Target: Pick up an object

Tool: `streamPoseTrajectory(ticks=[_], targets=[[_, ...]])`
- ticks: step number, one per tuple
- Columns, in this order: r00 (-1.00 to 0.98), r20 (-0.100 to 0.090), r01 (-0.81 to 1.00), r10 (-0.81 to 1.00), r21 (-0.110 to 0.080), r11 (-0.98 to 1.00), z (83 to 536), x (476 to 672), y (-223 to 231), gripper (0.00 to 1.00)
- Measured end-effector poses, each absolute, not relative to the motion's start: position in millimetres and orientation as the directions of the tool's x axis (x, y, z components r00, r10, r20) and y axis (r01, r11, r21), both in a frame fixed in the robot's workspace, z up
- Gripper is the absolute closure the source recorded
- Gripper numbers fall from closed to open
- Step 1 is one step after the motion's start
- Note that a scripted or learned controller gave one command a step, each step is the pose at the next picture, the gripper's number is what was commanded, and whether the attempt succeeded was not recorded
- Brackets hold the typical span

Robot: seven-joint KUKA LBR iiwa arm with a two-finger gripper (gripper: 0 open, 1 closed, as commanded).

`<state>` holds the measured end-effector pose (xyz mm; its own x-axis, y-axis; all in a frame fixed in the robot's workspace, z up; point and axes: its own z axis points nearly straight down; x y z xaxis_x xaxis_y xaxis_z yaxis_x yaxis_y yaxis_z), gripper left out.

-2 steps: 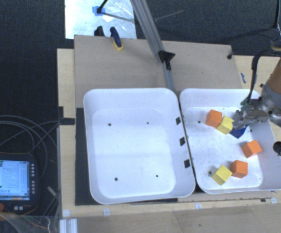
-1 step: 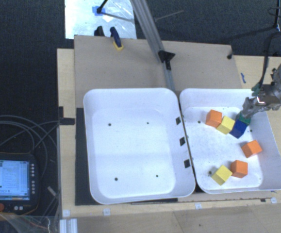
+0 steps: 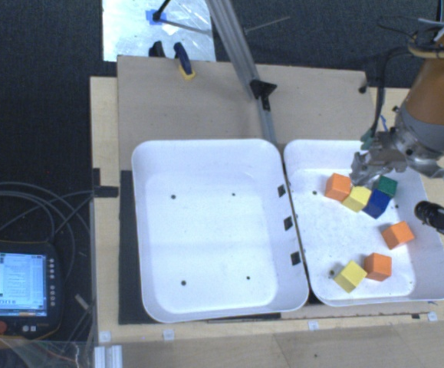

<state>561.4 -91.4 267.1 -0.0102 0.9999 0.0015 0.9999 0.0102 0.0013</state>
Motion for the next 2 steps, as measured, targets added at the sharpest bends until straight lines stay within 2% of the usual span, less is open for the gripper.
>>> streamPoseTrajectory(ticks=[2], targets=[[-0.011, 0.002, 1.000, 1.000, 0.004, 0.011, 274, 585.9, 12, 1.00]])
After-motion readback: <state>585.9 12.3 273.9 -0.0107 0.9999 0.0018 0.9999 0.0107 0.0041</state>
